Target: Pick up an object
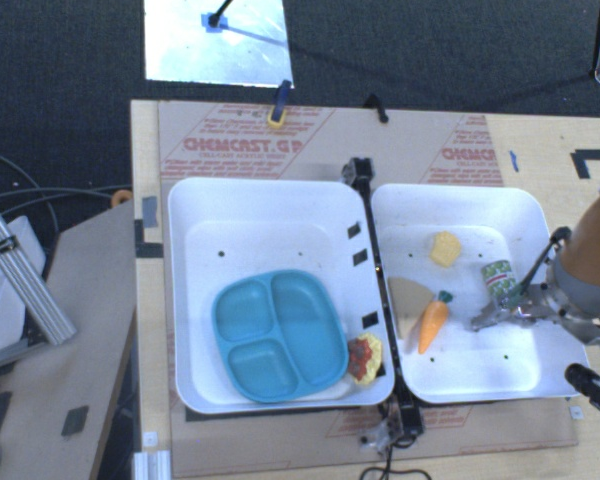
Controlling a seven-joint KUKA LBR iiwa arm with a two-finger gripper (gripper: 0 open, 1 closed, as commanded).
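Note:
In the right bin (520, 208) lie a toy carrot (432, 323), a yellow lumpy piece (445, 249), a small green-and-white can (497, 279) and a tan wedge (408, 295). My gripper (483, 319) hangs low over the right bin's floor, just below the can and a short way right of the carrot. It points left, and nothing shows in its grasp. The grey arm with its orange band (590, 253) comes in from the right edge.
The left bin (270, 203) holds a blue divided plate (278, 335) and a red-and-yellow toy (364, 359) in its front right corner. A black divider with clips (373, 268) runs between the bins. A cardboard sheet (240, 146) lies under both.

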